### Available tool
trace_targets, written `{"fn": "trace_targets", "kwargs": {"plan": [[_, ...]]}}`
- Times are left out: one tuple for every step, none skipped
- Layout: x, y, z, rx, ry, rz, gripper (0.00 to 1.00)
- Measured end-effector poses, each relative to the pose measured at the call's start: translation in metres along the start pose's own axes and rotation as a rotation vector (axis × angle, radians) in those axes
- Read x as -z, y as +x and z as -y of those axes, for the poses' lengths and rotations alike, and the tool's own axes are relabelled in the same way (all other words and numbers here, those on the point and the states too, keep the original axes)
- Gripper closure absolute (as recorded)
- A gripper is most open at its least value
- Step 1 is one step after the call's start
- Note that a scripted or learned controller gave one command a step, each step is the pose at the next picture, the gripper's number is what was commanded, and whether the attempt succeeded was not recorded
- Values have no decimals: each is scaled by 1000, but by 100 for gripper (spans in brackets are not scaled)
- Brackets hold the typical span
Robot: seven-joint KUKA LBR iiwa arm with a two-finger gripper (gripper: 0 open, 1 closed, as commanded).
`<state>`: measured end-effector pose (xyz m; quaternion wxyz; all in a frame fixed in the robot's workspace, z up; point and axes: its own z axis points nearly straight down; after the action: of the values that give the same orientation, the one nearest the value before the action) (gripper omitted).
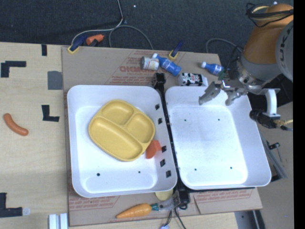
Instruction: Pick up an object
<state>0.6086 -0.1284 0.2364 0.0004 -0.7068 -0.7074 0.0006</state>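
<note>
Gripper (221, 96): fingers spread wide, holding nothing, over the right bin's (215, 175) far edge.
Plate (122, 129): yellow, in the left bin (78, 142), toward eight o'clock from the gripper.
Long axis: ten to four o'clock.
Orange piece (153, 149): touching the plate's near corner.

From my remote station I see two white bins, the left bin (76, 142) and the right bin (252, 142), both looking like smooth plastic with a soft sheen. In the left one lies a yellow divided plate (121, 129), smooth, slightly glossy plastic. The bins sit on a flat sheet of brown cardboard (109, 66), matt, printed with faint red lettering. Under it the bench top (28, 94) looks like pale wood with a fine grain. The arm's orange band (267, 30) is glossy, and the gripper (220, 95) fingers look like dull grey metal.
</note>
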Motion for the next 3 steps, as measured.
{"fn": "trace_targets", "kwargs": {"plan": [[-108,30,27,0,12,-3,0],[-153,33,11,0,-1,2,0],[-150,19,-38,2,-5,0,0]]}}
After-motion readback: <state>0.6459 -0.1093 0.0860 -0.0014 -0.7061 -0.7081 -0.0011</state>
